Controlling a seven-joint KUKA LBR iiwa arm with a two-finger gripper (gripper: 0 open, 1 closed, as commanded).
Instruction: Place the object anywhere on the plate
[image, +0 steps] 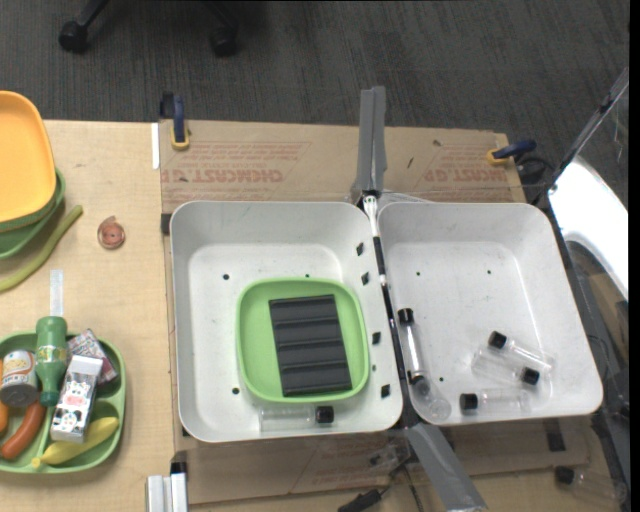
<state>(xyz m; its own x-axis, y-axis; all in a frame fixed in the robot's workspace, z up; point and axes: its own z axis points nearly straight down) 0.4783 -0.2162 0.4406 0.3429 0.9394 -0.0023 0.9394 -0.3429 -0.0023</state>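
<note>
Figure: Pick-and-place task at its opening step, nothing yet on the plate

The likely object, a clear black-capped tube (518, 358), lies flat near the front corner of the right bin (470, 250), with a second tube (490, 400) just beside it; which one is meant cannot be told. Another tube (290, 416) lies in the left bin (200, 300), just beside the front rim of the green plate (250, 340), which carries a dark ribbed insert (310, 345). Both bins rest on the desk (110, 300). By judgement, the grasp comes next: a descent over one tube, closing across its narrow width, since round tubes tend to roll
</note>
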